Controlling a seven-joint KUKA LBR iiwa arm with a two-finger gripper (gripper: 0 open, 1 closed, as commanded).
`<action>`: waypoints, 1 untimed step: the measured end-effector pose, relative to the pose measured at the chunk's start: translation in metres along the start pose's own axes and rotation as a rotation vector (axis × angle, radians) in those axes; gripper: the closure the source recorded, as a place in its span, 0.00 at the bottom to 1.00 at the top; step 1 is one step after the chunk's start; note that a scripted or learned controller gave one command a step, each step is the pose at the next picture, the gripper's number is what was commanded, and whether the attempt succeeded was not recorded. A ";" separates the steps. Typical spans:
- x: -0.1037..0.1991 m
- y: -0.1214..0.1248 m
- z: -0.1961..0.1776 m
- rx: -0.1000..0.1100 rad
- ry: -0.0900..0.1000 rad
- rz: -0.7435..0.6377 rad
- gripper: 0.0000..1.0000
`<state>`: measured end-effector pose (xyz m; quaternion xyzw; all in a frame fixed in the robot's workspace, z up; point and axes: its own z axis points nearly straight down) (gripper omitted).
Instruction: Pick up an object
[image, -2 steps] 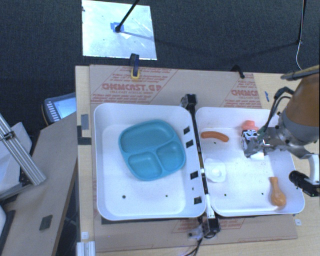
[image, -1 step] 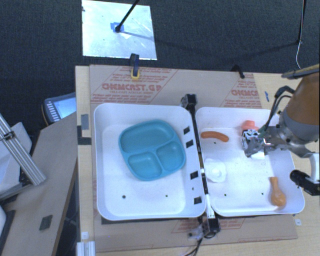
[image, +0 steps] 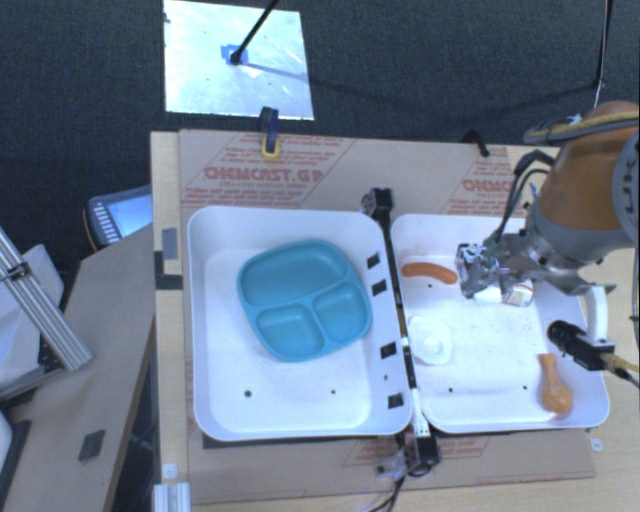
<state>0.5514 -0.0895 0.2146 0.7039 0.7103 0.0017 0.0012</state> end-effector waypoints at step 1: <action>0.057 0.023 0.006 0.001 0.001 -0.002 1.00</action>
